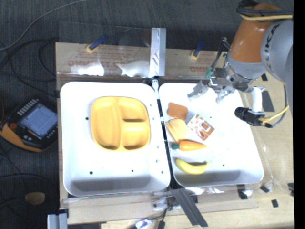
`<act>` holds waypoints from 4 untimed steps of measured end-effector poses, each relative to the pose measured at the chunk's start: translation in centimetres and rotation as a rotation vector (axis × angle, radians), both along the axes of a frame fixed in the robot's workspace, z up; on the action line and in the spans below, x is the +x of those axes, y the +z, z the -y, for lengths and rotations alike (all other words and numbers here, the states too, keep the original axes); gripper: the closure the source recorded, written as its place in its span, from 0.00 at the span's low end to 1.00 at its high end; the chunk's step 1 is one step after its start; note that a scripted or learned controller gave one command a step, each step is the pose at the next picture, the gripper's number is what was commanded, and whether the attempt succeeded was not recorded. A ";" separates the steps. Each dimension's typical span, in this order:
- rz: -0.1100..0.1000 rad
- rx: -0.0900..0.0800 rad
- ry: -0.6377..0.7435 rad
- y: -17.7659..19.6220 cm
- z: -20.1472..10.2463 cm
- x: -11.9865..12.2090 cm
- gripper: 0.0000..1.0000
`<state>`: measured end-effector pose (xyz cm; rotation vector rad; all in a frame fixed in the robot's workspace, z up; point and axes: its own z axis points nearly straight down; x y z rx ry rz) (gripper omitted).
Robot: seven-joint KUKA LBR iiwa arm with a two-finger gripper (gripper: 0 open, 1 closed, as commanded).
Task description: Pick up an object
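The grey arm with its orange band enters from the right, its upper part cut off by the frame edge. Its two-finger gripper hangs over the far right part of the right shallow white bin; the two pale fingers are spread apart with nothing between them, white bin floor visible in the gap. The objects lie clustered against the left wall of that bin, apart from the gripper: an orange-brown bread-like piece farthest up, a tan rounded block below it, a small white printed packet just beside it to the right, print too small to read. An orange toy carrot lies across the lower end of the tan block, hiding part of it; its green tip is barely discernible. A yellow toy banana lies nearest the front wall. The left white bin holds a yellow three-compartment plastic tray. A black cylindrical fitting with cable sits below the wrist, its mounting hard to make out.
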<state>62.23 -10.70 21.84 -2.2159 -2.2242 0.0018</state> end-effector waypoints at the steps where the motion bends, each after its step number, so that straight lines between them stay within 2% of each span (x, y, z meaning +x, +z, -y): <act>1: 0.004 -0.001 0.115 -12.4 3.1 0.1 0.00; 2: 0.008 -0.004 0.231 -12.9 6.0 4.8 0.00; 3: 0.010 -0.004 0.272 -12.9 2.9 -4.4 0.00; 4: 0.015 -0.005 0.271 -11.9 2.9 -4.2 1.00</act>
